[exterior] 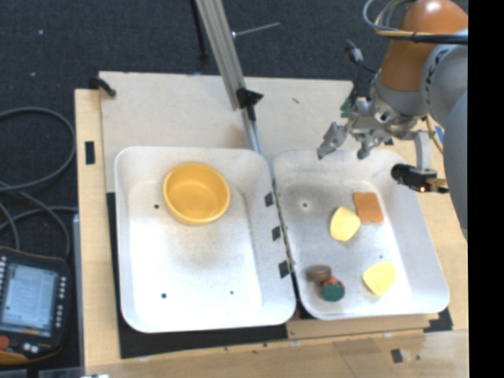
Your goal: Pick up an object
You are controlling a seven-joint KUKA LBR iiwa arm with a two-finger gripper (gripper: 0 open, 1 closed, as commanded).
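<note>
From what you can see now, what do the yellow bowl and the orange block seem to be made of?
The yellow bowl looks like moulded plastic: even colour, smooth rounded rim, a soft sheen. The orange block in the right bin looks matte, perhaps foam or sponge; its dull surface suggests this, but the view is too coarse to be sure.

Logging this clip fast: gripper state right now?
Gripper: open, holding nothing, above the right bin's far edge.
</note>
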